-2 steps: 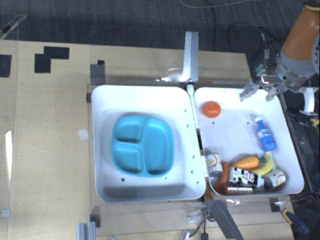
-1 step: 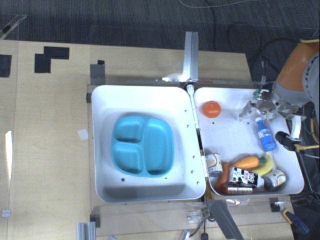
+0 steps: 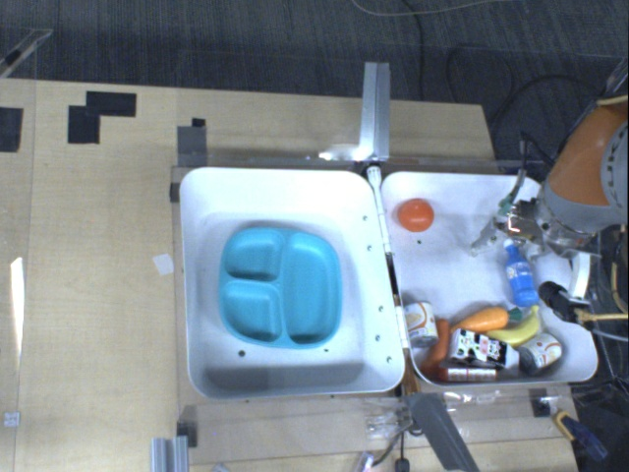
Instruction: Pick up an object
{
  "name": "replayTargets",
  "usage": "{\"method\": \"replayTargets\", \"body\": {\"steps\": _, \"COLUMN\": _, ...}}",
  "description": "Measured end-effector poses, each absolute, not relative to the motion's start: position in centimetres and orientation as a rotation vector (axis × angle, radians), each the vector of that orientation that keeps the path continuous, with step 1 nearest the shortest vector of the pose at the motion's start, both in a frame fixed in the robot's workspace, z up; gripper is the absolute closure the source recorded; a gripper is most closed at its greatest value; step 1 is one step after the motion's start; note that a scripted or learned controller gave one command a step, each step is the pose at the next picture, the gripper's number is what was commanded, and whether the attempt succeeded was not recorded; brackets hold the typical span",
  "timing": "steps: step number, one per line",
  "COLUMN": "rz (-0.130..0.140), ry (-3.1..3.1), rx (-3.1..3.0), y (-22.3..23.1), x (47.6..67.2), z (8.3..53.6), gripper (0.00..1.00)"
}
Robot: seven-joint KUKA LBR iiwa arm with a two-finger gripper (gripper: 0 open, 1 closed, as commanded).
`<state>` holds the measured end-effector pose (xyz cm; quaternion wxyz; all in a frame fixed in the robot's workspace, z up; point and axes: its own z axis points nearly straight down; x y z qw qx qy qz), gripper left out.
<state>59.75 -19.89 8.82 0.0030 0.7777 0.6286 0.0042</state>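
Observation:
The right bin (image 3: 452, 254) holds the loose objects. An orange ball (image 3: 416, 214) lies near its back left corner. A blue bottle (image 3: 521, 276) lies near the right side, with a pile along the front wall below it: an orange carrot-like piece (image 3: 484, 319), a yellow banana (image 3: 523, 329), a small can (image 3: 420, 320) and a black-and-white patterned box (image 3: 480, 347). My gripper (image 3: 499, 226) hangs low over the bin's back right part, just above the top end of the blue bottle and to the right of the ball. Nothing shows in its grasp.
The left bin (image 3: 197, 264) holds a blue divided plate (image 3: 281, 285). A metal post (image 3: 375, 111) stands behind the wall between the bins. The arm's orange band (image 3: 590, 160) and grey wrist overhang the right bin's right rim. Cables lie on the dark floor behind.

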Motion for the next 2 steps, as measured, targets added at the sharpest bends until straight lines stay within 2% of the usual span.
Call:
{"method": "replayTargets", "body": {"steps": 1, "rz": 0.020, "ry": 1.972, "rx": 2.434, "y": -19.8, "x": 60.0, "z": 9.9, "gripper": 1.00}}
{"method": "replayTargets", "body": {"steps": 2, "rz": 0.003, "ry": 1.883, "rx": 2.511, "y": -14.1, "x": 61.0, "z": 21.4, "gripper": 1.00}}
